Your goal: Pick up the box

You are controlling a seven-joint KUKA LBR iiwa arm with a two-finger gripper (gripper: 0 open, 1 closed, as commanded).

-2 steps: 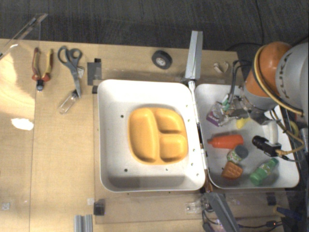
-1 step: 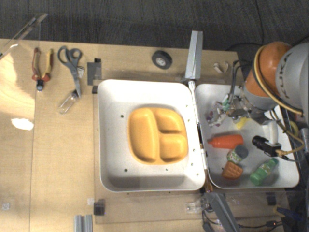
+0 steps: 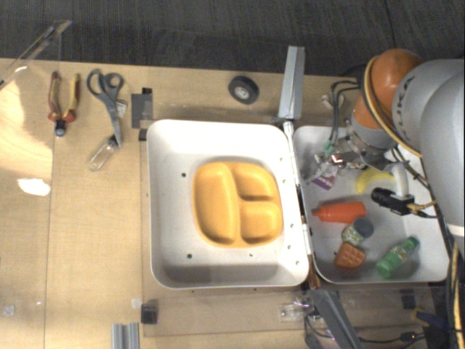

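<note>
Left bin (image 3: 167, 195) has one yellow three-section tray (image 3: 237, 201). Right bin (image 3: 436, 267), lower right, has one carrot (image 3: 339, 211), one green bottle (image 3: 397, 257) and the box (image 3: 350, 256). My gripper (image 3: 336, 155) sits at its upper-left corner.

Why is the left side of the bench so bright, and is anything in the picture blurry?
In the camera view, glare washes the bench's left edge, probably off a clear sheet; the pliers and scissors look sharp; the yellow tray throws a soft shadow in the left bin; the arm, close to the lens, looks soft, as do the small items in the right bin.
</note>
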